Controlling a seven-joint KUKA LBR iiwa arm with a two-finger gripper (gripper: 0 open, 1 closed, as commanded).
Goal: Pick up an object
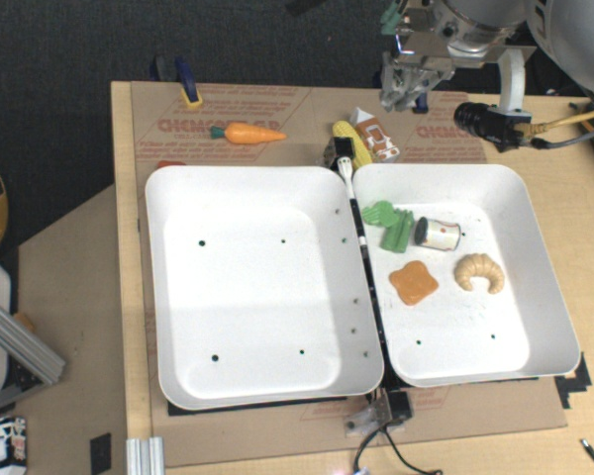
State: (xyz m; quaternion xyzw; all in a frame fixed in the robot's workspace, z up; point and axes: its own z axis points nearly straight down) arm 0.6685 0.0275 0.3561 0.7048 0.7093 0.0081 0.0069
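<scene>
pincer [408, 92] above tabletop behind right bin [535, 265], finger state can't tell, croissant [480, 271], orange piece [414, 282], green toy [390, 224] in bin, well apart from pincer

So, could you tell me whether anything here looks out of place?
Yes: a carrot lies on the cardboard behind the left bin, and a few small items sit behind the seam between the bins, outside both. A croissant and other pieces are inside the right bin.
</scene>
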